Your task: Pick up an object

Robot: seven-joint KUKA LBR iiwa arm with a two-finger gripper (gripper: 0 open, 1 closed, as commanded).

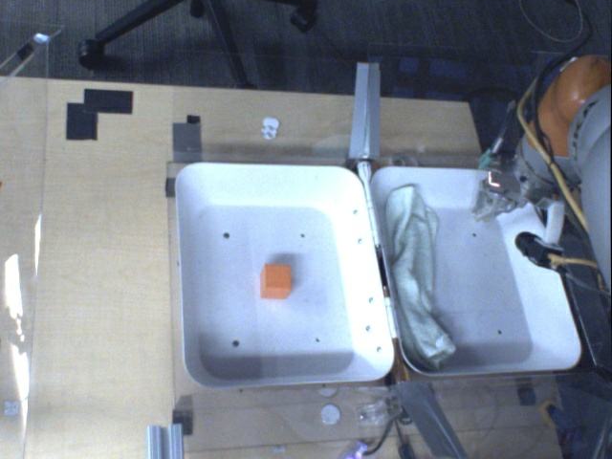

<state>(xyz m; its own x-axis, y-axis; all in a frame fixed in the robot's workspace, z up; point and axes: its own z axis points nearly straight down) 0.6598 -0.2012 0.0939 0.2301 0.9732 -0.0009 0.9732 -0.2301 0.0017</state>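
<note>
An orange cube (276,281) sits near the middle of the left white bin (206,199). A crumpled pale grey-green cloth (417,271) lies along the left side of the right bin (507,347), running from its back to its front. My gripper (496,191) hangs over the back right part of the right bin, well apart from the cloth and far from the cube. Nothing is seen between its fingers.
A metal divider post (364,113) stands between the bins at the back. The arm's grey body with its orange band (574,94) and cables fills the right edge. Black tape marks (94,111) lie on the wooden bench at the left.
</note>
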